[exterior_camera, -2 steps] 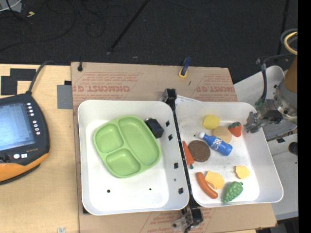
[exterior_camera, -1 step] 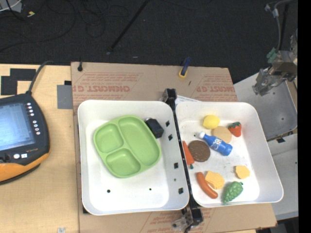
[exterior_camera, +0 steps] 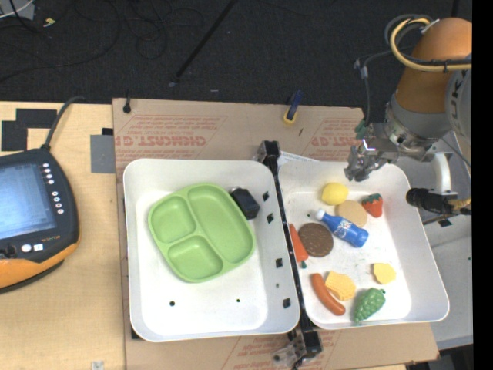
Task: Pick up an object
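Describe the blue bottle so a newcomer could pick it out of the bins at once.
Take the right bin, the one crowded with toy food, not the one with the green tray. Near its middle, the blue bottle lies on its side, white cap pointing left, between a brown disc and a tan piece. It is the bin's sole blue item.

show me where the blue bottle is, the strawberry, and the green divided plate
blue bottle (exterior_camera: 347, 229): camera view, middle of its body.
strawberry (exterior_camera: 373, 205): camera view, its red flesh.
green divided plate (exterior_camera: 160, 213): camera view, its left rim.
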